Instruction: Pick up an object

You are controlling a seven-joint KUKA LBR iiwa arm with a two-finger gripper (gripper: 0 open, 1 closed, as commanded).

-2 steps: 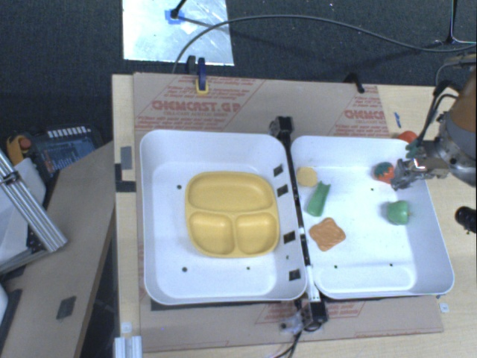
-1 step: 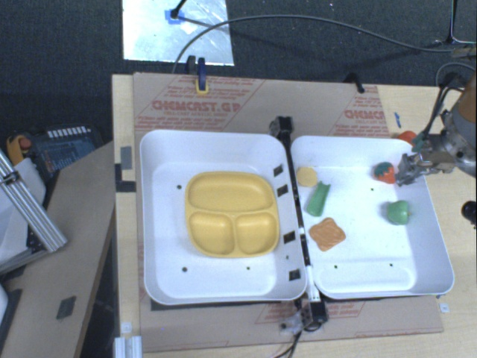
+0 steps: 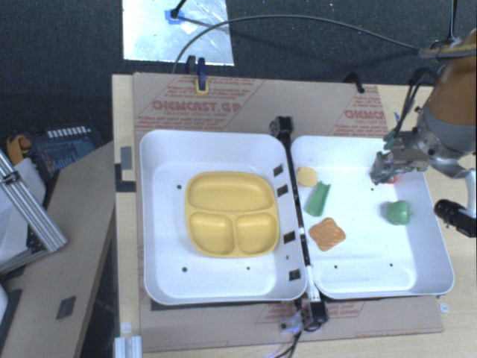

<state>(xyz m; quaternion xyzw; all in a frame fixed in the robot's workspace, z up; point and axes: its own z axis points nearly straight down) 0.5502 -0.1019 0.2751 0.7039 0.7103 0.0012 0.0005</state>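
Observation:
Several small objects lie in the right bin (image 3: 417,274): a pale yellow round piece (image 3: 306,176), a green elongated piece (image 3: 319,198), an orange flat piece (image 3: 326,233) and a green rounded piece (image 3: 398,212). My gripper (image 3: 385,168) hangs over the right bin's upper right part, above and a little left of the green rounded piece. A small red-orange spot shows by its fingertips, too small to identify.
The left bin (image 3: 160,274) holds a yellow three-compartment tray (image 3: 232,212). A black divider with clips (image 3: 292,207) runs between the bins. A black part (image 3: 456,218) juts in at the right bin's right edge. Cables arc over the cardboard (image 3: 246,103) behind the bins.

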